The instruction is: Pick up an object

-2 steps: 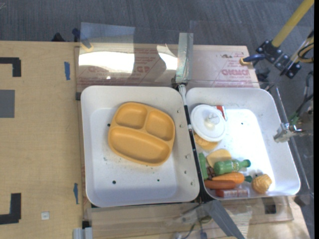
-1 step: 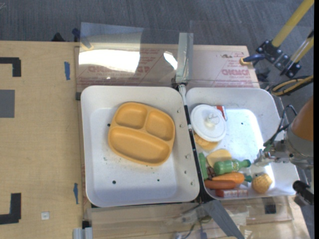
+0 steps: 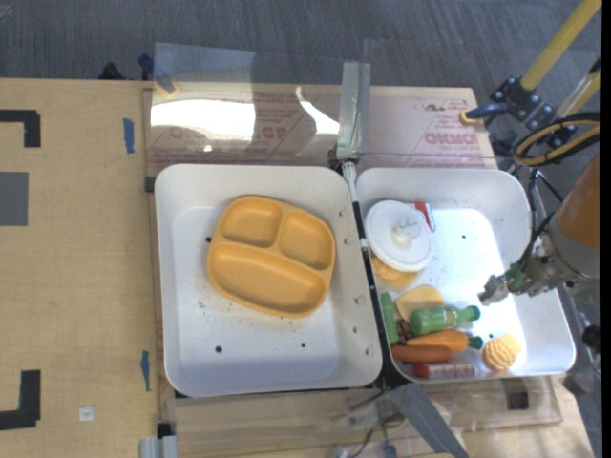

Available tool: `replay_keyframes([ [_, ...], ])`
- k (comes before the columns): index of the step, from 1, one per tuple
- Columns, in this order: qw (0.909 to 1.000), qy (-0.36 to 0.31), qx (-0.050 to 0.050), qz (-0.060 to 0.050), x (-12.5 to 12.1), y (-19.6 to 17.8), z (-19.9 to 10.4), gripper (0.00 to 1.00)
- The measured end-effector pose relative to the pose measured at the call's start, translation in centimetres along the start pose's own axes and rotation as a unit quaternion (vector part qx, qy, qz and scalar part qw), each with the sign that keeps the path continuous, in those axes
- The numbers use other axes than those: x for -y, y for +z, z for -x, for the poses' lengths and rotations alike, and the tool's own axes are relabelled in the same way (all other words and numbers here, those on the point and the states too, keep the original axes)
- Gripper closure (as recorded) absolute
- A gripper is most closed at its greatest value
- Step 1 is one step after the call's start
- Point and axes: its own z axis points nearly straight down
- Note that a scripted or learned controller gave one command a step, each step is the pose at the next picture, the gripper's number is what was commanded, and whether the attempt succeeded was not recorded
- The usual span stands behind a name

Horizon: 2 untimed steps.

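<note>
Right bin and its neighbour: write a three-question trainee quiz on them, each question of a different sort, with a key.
1. True or false: the orange divided plate lies in the left bin.
2. Which sits nearest the gripper? A) white round lid B) green bottle C) the orange divided plate
3. Fill in: the carrot lies in the ____ bin.

Key: 1 true; 2 B; 3 right.
</note>
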Motion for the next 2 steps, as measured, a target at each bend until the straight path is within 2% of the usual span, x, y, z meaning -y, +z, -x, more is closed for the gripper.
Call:
replay_keyframes([
  [1, 0.9969, -0.079, -0.002, -0.003, 0.3, 1.4, 0.8, 1.00],
  [2, 0.9999, 0.013, 0.000, -0.002, 1.1, 1.9, 4.2, 1.00],
])
